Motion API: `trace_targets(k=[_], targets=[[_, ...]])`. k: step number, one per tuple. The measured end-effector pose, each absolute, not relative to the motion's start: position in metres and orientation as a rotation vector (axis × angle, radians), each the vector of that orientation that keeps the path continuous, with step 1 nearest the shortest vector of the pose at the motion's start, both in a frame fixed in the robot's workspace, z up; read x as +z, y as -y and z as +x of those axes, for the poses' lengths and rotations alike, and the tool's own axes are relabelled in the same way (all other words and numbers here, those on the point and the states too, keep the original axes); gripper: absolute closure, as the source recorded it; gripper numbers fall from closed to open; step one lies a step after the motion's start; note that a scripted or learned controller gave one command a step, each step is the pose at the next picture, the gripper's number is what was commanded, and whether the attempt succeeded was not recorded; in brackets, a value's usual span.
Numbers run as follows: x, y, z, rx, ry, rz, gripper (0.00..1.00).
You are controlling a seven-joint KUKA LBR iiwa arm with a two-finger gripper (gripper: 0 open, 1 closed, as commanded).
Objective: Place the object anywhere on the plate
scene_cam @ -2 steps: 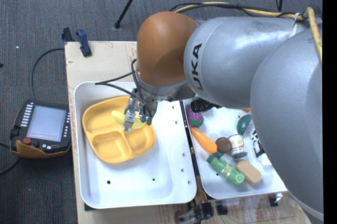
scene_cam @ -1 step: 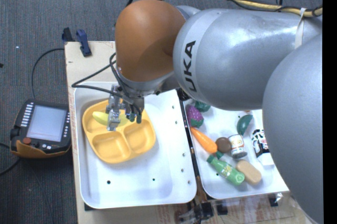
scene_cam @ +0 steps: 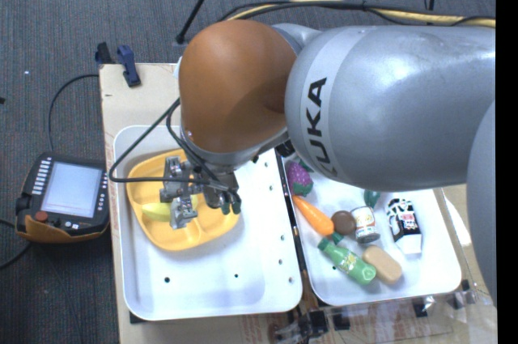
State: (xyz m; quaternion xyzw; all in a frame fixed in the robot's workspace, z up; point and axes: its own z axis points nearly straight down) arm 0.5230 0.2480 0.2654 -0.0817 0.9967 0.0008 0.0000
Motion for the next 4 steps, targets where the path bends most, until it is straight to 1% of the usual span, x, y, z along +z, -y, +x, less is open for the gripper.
trace_targets(k=[1, 2, 3, 4], targets=[[0.265, -0.248, 0.523, 0.002, -3.132, -0.256, 0.0], [0.275, -0.249, 0.524, 0.006, -3.129, -0.258, 1.0], [0.274, -0.249, 0.524, 0.005, -3.129, -0.258, 0.0], [0.284, -0.25, 0.525, 0.008, -3.126, -0.258, 1.0]])
